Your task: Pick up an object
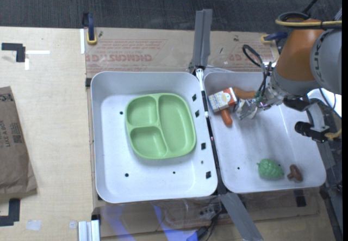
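Note:
In the right bin (304,147), my gripper (246,110) hangs low near the back left corner. Just left of it lies a small white and orange carton (219,99), with an orange sausage-shaped piece (227,118) below the carton. Another orange piece (246,94) pokes out behind the gripper. A green knobbly object (269,169) and a small brown object (294,173) rest near the bin's front edge, well clear of the gripper.
The left bin (109,142) holds a green divided plate (161,124). A grey divider (209,125) separates the two bins. The arm's orange band (298,54) and cables hang over the right bin's back right.

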